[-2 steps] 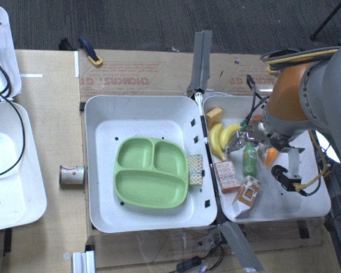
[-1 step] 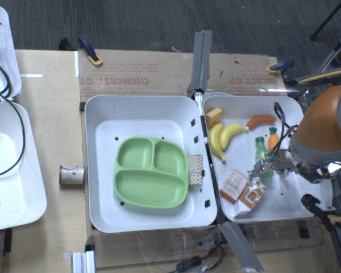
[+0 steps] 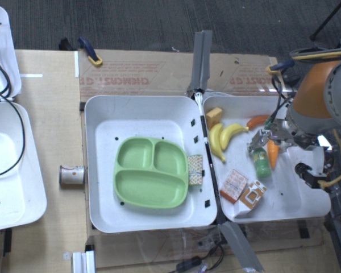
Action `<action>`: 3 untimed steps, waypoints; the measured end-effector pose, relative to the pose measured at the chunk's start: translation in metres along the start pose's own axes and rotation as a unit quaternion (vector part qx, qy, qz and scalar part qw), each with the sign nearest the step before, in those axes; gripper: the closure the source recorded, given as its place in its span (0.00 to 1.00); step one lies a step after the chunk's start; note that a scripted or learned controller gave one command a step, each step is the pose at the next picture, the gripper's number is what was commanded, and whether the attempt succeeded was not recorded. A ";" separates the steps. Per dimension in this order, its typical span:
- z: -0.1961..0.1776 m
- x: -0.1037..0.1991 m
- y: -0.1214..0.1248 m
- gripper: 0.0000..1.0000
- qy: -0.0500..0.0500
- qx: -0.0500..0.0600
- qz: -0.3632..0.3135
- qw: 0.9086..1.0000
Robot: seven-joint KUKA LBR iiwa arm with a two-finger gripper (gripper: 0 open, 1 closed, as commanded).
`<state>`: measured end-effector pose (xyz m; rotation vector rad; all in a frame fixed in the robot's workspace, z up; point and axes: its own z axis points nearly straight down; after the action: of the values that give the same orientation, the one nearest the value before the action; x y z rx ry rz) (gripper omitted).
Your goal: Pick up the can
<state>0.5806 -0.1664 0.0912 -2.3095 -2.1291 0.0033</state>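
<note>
2 white bins sit side by side on the bench, and the arm [image 3: 324, 95] has its gripper [image 3: 260, 143] low over the right bin [image 3: 307, 206]. The can [image 3: 72, 176] is nowhere near it: it lies on its side on the bare bench, just beside the outer wall of the left bin [image 3: 96, 152], well apart from the arm.

Under the gripper there is a green bottle [image 3: 262, 165] with a carrot [image 3: 272, 152] beside it, and 2 bananas [image 3: 223, 136] a little further left. I cannot tell how far the fingers are spread; they look to be just above the bottle's top, but the metal blurs together there.

So by my reckoning the pick is not yet begun. Everything is left: cross both bins, come down over the can, close, lift.
</note>
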 end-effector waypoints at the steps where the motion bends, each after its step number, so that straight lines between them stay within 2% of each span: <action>1: -0.015 -0.047 0.023 0.00 0.002 -0.001 -0.113 0.994; 2: -0.012 0.017 -0.072 0.00 0.001 0.000 -0.057 0.998; 3: -0.001 0.006 0.013 0.00 0.000 0.000 -0.025 1.000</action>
<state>0.5937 -0.1617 0.0924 -2.2567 -2.1860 0.0032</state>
